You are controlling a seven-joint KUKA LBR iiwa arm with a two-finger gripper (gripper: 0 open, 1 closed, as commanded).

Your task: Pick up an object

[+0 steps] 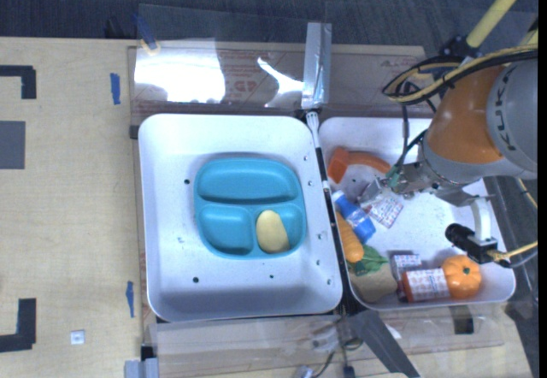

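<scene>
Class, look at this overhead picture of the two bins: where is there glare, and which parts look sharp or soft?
Camera view: strong white glare on the clear panel behind the left bin; the blue tray and yellow object are evenly lit and fairly sharp; the arm over the right bin looks softer, and the clutter beneath it is hard to make out.

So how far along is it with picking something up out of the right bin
Early, by the look of it. Already in place: a yellow potato-like item sits in the blue tray in the left bin. In hand: the gripper is down among the clutter in the right bin, near the orange piece and the blue packet; no object is visibly held. Left: grasping and lifting one.
</scene>
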